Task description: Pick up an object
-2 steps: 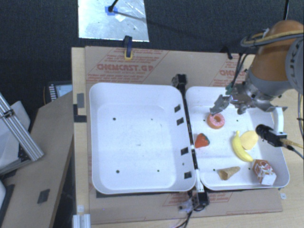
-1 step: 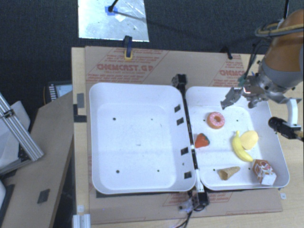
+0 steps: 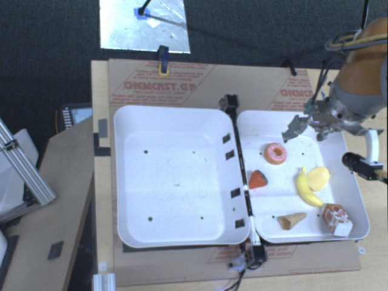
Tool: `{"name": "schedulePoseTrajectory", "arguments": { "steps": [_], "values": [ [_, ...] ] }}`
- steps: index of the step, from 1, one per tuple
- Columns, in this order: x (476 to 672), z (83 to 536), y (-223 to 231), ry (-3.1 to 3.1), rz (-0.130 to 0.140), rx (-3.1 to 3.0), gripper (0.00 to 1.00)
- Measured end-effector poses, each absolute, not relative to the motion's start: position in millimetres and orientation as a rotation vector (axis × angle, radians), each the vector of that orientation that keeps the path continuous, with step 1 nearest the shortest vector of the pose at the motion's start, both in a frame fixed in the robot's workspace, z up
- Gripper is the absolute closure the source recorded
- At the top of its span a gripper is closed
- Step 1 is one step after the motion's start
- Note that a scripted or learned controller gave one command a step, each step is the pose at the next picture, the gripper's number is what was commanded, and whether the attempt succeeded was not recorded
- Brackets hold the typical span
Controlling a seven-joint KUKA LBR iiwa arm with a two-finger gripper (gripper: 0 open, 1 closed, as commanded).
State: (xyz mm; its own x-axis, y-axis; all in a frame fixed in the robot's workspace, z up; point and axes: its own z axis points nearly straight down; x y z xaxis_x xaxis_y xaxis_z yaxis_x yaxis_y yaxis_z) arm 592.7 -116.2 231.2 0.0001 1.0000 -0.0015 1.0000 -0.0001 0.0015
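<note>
Gripper (image 3: 295, 128): upper right of frame, above right bin (image 3: 257, 123), grip state cannot be told | Objects in right bin: pink donut (image 3: 276, 153) just below-left of gripper; strawberry (image 3: 257, 179); banana (image 3: 307, 189); lemon (image 3: 318, 177); cone (image 3: 291, 220); red-white box (image 3: 336, 218) | Left bin (image 3: 127, 121): centre-left.

My grey arm with its orange band (image 3: 362, 71) runs off the right edge of the frame, so its upper links are cut off. My two-finger gripper (image 3: 295, 128), at the upper right over the right white bin (image 3: 357, 223), is too small and blurred for me to judge its opening. The small red-and-white boxy object (image 3: 336, 219) at lower right is too blurred to identify.
</note>
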Motion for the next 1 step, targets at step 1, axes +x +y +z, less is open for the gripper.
{"name": "schedulePoseTrajectory", "arguments": {
  "steps": [1],
  "values": [
    [599.4, 237.7, -124.9, 2.220, 0.003, 2.220, 0.00]
  ]
}}
